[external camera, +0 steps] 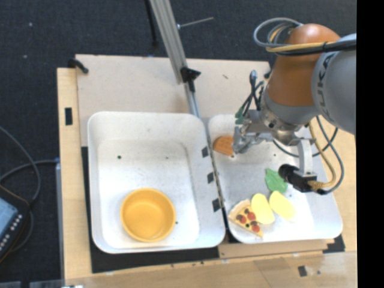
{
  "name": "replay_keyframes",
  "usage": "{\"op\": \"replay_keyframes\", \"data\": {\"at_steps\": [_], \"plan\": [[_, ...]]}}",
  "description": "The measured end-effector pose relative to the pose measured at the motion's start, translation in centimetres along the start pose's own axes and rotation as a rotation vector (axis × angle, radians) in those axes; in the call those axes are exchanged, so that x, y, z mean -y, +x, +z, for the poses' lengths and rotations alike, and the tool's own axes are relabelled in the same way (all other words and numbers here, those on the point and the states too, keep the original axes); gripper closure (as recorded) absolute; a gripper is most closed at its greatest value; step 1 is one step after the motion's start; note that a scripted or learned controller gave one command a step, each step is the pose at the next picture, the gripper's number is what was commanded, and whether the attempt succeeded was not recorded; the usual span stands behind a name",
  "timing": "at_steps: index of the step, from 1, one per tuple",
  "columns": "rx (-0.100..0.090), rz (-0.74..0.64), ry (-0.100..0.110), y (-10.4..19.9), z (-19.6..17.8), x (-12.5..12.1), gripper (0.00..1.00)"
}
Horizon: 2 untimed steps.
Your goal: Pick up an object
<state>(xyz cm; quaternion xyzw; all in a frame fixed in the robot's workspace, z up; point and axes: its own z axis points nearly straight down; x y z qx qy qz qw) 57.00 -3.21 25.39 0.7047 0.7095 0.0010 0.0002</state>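
My gripper (240,141) hangs over the far left part of the right bin (318,221), right beside a small orange-brown piece (223,146) that lies against the bin's left wall. The arm's body covers most of the fingers. A green piece (276,180) lies in the middle of the right bin. Two pale yellow pieces (262,208) (282,205) and a pizza slice (246,218) lie near its front edge. A yellow bowl (148,214) sits at the front of the left bin (108,161).
A slanted metal pole (174,47) rises from behind the bins, its foot near the divide between them. Cables loop around the arm's wrist (324,155) over the right bin.
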Motion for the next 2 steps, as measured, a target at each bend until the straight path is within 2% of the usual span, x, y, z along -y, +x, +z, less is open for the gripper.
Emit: {"op": "replay_keyframes", "data": {"at_steps": [1, 2], "plan": [[0.0, -0.001, 0.0, 5.7, -0.1, -0.4, 1.0], [0.001, 0.004, 0.001, 11.0, -0.2, -1.9, 1.0]]}}
